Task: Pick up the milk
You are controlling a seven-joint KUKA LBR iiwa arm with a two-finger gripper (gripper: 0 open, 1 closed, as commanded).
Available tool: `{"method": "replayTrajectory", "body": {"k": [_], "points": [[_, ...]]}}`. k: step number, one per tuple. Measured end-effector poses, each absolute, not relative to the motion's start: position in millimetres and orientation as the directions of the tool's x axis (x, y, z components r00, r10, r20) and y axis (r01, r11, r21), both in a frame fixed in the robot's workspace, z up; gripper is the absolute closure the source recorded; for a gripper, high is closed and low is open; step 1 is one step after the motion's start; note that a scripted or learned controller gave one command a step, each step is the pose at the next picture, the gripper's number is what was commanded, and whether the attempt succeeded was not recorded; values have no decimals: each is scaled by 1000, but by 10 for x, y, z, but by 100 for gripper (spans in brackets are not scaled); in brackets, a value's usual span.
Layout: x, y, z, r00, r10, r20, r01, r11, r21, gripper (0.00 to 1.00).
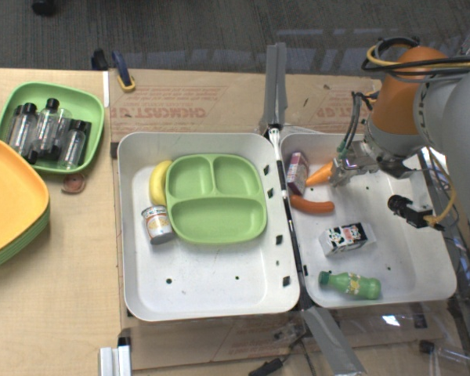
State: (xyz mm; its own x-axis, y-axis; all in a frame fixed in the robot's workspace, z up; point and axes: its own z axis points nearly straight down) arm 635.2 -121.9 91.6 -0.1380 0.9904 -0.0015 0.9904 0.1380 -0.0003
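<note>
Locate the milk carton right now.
In the camera view the milk carton lies in the right bin, near its middle, below the hot dog and above the green bottle.

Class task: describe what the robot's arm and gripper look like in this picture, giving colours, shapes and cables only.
The arm is made of rounded grey segments with a broad orange band above the wrist. Black and yellow cables loop over the top of it. The gripper is a small grey metal piece at the arm's end, too small to make out in detail.
</note>
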Motion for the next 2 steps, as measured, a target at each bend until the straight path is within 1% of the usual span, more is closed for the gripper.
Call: {"method": "replayTrajectory", "body": {"k": [1,2], "points": [[6429,-722,1917,-357,934,-2,934,357,0,100],[6592,-668,1971,-404,915,-3,915,404,1,100]]}}
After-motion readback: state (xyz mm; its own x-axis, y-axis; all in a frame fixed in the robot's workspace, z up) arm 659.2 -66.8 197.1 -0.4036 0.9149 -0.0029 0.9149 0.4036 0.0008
